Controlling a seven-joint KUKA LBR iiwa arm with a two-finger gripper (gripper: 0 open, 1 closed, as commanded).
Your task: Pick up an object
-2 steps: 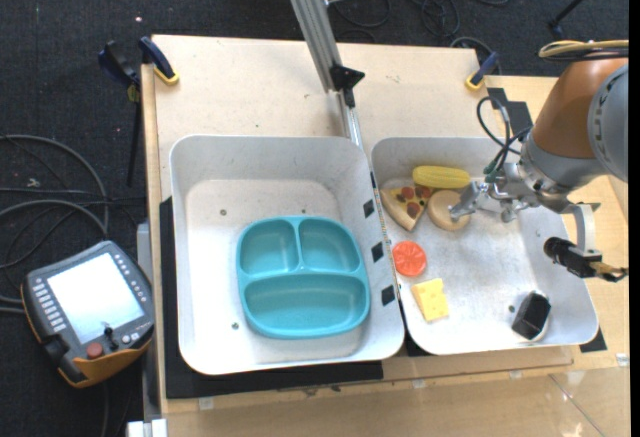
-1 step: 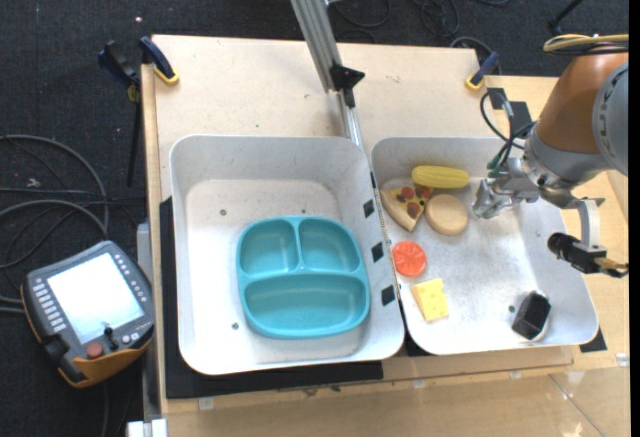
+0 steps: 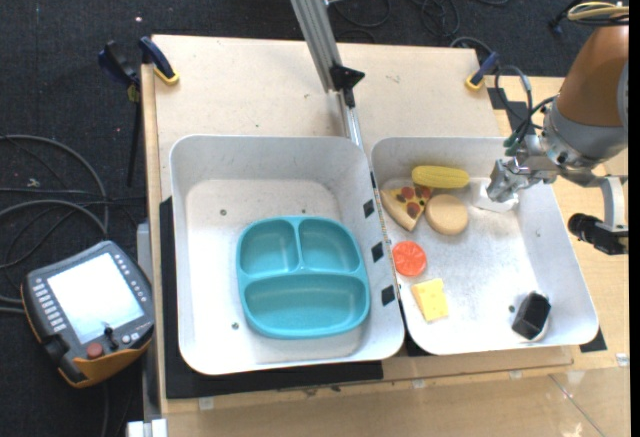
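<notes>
Left bin (image 3: 200,225) holds a blue divided plate (image 3: 300,277). Right bin (image 3: 560,255) holds toy food near its left wall, untouched. Gripper (image 3: 503,187) sits low at the bin's far right corner; finger state cannot be determined. Nothing lifted; pickup outstanding.

I count two white bins (image 3: 200,175), one teal divided tray (image 3: 300,277), five toy foods (image 3: 441,217), one black object (image 3: 531,315), two yellow clamps (image 3: 160,65).
</notes>
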